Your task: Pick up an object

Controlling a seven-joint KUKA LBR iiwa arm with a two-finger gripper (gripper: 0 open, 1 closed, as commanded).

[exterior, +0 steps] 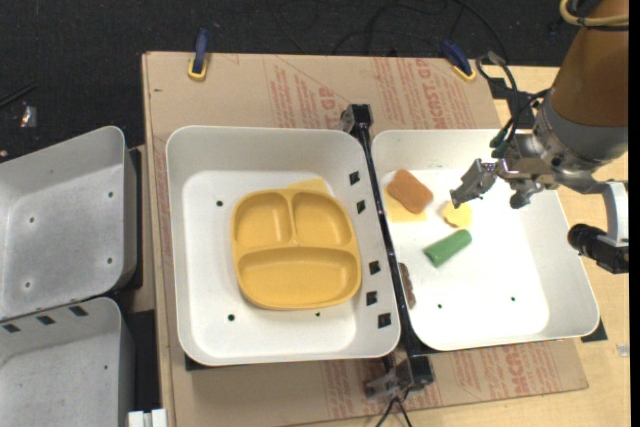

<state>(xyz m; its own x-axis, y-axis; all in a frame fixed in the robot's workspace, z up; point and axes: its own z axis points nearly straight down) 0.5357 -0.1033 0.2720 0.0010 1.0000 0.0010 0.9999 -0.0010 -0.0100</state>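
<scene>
Left bin — yellow divided tray lying flat at its middle. Right bin — green cylinder on its floor; just beyond it a small yellow piece; further back an orange block near the divider. Gripper — hovers above the yellow piece, fingers apart, nothing between them.

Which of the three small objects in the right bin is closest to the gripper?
The small yellow piece, just below the gripper. The orange block lies farther left, and the green cylinder farther down.
</scene>
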